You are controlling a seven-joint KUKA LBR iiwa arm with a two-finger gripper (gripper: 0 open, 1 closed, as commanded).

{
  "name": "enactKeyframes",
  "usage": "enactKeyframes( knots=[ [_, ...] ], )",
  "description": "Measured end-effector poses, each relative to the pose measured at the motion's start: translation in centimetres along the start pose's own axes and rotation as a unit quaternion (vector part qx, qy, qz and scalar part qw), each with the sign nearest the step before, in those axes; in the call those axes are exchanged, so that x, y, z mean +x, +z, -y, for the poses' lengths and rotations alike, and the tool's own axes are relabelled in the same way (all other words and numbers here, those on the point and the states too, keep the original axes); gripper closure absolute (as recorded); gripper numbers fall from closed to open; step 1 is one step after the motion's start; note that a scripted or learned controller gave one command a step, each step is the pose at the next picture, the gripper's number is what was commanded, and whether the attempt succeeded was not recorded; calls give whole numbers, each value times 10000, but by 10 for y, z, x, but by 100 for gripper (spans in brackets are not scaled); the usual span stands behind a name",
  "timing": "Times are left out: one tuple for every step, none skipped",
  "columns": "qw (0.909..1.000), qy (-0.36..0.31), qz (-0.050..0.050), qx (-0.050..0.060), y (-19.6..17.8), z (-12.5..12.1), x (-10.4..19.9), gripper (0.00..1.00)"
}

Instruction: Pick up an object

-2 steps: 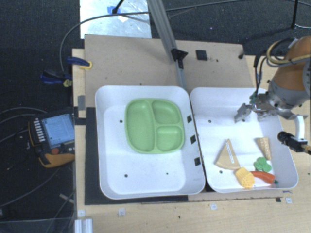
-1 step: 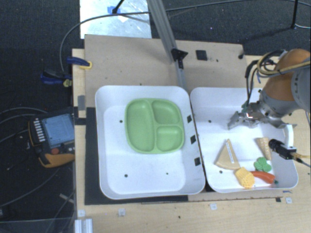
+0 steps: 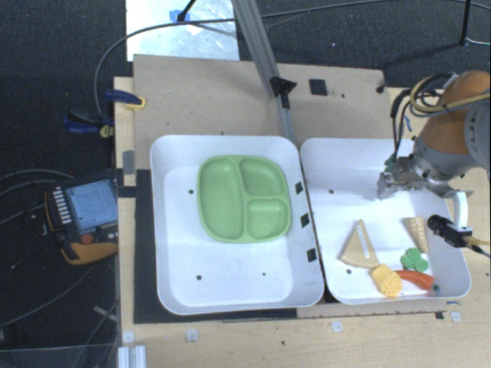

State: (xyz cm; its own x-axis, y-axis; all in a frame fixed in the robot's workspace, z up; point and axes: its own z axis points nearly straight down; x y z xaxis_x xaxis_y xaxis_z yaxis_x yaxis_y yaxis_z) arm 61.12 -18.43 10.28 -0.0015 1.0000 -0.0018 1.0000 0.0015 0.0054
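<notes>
At right of frame, my tool (image 3: 391, 181), finger state indiscernible, hovers above the right bin (image 3: 337, 167); clustered toy foods (image 3: 387, 271) risk a glancing, failed grasp.

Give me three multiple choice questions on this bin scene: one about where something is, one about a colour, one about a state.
1. Where is the plate?
A. left bin
B. right bin
C. on the bench outside the bins

2. What colour is the plate?
A. red
B. blue
C. green

3. Where is the end effector?
A. over the left bin
B. over the right bin, apart from the toy food
C. gripping the corn

Key: 1 A, it lies in the left bin. 2 C, it is pale green. 3 B, it sits at the right bin's upper part, with the corn near the bottom edge.
</notes>
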Motion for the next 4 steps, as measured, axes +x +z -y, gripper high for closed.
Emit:
enactKeyframes(
  knots=[
    [10000,3,3,-6,-54,3,-9,100],
    [10000,-13,-1,-5,-102,8,-7,100],
    [10000,-18,0,-6,-148,6,-7,100],
    [10000,-34,-13,17,-153,14,41,100]
  ],
)
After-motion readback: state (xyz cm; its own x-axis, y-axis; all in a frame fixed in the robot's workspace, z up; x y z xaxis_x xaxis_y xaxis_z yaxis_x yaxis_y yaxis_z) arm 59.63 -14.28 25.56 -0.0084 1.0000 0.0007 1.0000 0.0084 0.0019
